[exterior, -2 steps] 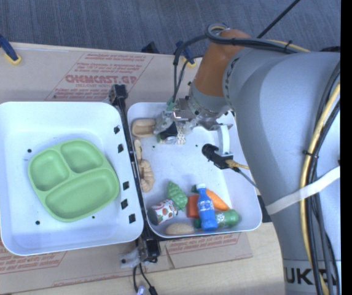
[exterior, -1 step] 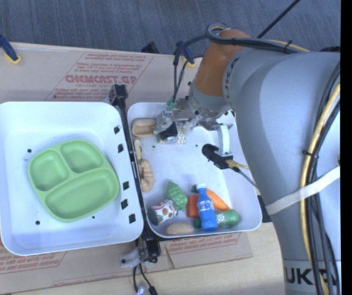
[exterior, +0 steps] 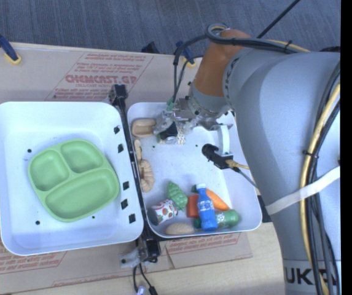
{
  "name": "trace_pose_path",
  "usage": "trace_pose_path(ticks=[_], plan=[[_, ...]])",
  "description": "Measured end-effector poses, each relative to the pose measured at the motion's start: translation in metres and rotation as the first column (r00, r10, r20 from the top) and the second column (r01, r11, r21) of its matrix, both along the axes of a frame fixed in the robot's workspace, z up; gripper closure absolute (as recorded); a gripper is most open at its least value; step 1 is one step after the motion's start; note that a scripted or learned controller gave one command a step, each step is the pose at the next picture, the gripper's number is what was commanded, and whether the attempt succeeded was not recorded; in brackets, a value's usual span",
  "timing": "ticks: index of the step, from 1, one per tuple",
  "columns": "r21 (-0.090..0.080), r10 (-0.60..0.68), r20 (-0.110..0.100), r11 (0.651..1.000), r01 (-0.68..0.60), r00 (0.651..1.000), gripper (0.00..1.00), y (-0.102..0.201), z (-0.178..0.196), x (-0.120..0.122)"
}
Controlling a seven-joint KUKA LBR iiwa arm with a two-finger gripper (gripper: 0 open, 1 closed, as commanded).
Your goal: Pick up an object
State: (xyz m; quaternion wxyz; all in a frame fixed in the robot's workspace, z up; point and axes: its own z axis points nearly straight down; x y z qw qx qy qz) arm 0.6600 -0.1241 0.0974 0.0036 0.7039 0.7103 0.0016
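The tool (exterior: 174, 129) is too small and cluttered to tell how its fingers stand, or whether anything sits between them. The grey arm (exterior: 274, 121) above and to the right of the tool hides the right bin's (exterior: 182, 165) far right corner and right wall. Well below the tool, a green thing (exterior: 228, 219) lies partly hidden under the blue bottle (exterior: 206, 209), and the orange piece (exterior: 192, 206) beside it is half covered too. The desk (exterior: 16, 72) is cut off at the left edge.
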Motion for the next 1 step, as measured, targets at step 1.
trace_pose_path(ticks=[1], plan=[[0.0,0.0,0.0,1.0,0.0,1.0,0.0,0.0,0.0,0.0]])
